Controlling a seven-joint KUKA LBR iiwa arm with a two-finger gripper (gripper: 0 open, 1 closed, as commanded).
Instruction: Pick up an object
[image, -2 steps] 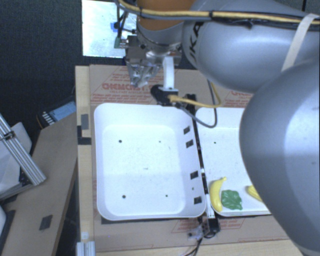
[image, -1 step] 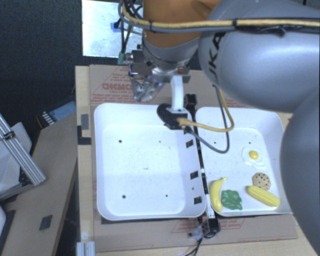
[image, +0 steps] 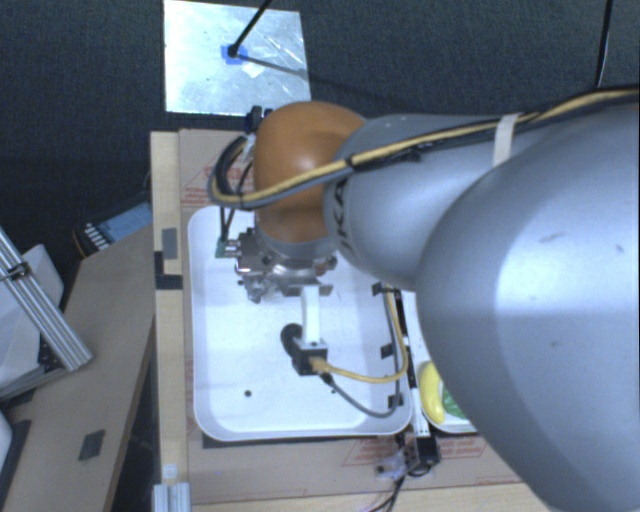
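My gripper (image: 283, 283) hangs low over the far part of the left white bin (image: 225, 400), under the orange band (image: 295, 165) of the wrist. The wrist body covers whatever lies directly beneath it. A small green thing (image: 221, 247) peeks out at the gripper's left side, near the bin's far left corner. A yellow object with a green patch (image: 437, 396) lies at the near left edge of the right bin, mostly covered by the grey arm (image: 500, 260).
A tiny dark speck (image: 248, 392) sits on the left bin's floor near its front. A shiny foil sheet (image: 235, 55) lies beyond the bench. An aluminium rail (image: 40, 310) slants at the far left. The arm hides most of the right bin.
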